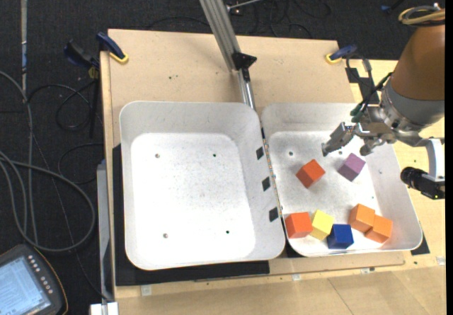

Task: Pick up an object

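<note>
Pale wooden surface (184, 59) under us carries two shallow white bins. Over the right white bin (407, 225) our gripper (345, 138) hangs with its fingers spread, nothing between them. Just beside it lies a small purple cube (351, 166), with an orange cube (310, 173) near and other coloured blocks along the front wall.

Right bin (396, 186): holds all the blocks.
Behind: two blocks (311, 173), apart.
Front wall: five more (340, 225), clustered in a row.
Left bin (134, 165): beside it, walls touching.
Gripper (348, 138): above right bin's rear.
</note>
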Motion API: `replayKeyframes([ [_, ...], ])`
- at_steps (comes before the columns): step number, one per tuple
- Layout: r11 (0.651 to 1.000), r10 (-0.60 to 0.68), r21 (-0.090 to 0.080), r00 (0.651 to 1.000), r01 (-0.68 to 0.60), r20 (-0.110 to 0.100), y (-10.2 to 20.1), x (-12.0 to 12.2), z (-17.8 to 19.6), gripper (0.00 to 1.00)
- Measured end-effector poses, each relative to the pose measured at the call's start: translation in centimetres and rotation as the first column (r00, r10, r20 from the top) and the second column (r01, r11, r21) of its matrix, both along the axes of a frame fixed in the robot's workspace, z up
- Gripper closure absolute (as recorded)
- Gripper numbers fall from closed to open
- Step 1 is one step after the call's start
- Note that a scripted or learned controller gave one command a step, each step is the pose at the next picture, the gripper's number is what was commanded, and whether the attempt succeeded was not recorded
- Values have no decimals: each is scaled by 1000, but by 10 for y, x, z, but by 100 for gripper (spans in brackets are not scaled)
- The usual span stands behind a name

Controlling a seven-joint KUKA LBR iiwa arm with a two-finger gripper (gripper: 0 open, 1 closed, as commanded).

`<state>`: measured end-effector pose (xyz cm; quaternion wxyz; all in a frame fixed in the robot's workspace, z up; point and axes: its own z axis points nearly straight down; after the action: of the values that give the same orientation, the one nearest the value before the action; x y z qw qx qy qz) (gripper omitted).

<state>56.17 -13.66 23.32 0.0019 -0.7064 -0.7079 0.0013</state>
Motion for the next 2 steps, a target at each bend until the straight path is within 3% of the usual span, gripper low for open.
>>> replayKeyframes([
  [1,1000,-2,-1,1000,2,4,0,1,2,0],
  [2,1000,-4,0,1000,4,-2,-4,1,-61,0],
])
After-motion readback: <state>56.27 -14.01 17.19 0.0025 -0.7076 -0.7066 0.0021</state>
